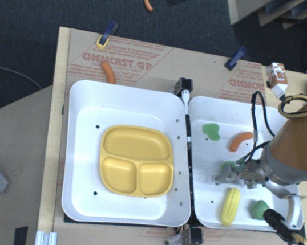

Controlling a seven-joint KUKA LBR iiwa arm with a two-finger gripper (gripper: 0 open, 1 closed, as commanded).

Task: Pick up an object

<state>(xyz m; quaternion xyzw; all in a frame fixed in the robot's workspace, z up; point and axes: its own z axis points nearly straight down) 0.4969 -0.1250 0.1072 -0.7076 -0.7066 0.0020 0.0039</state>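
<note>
Gripper (232,175) sits low in the right bin (203,210), fingers pointing toward the bin's left side; can't tell whether they're apart or together (too small and dark vs. the white floor), and nothing shows between them. Arm w/ orange band (298,139) comes in from the right, wrist over the bin's right half, black cables looping above it.

Objs in the right bin: corn cob (230,205) just below the gripper, lying upright-ish, near but apart from it; green piece (259,208) to the corn's right, next to a black part of the arm; orange sausage-shaped piece (240,141) above the gripper, tilted; another green piece (211,131) toward the bin's upper left.

Left bin (82,136) holds a yellow 3-compartment plate (136,160), roughly centred. On the board beyond the bins, an orange piece (109,72) lies near a blue-yellow clamp (105,35); a 2nd clamp (235,58) at the right.
</note>
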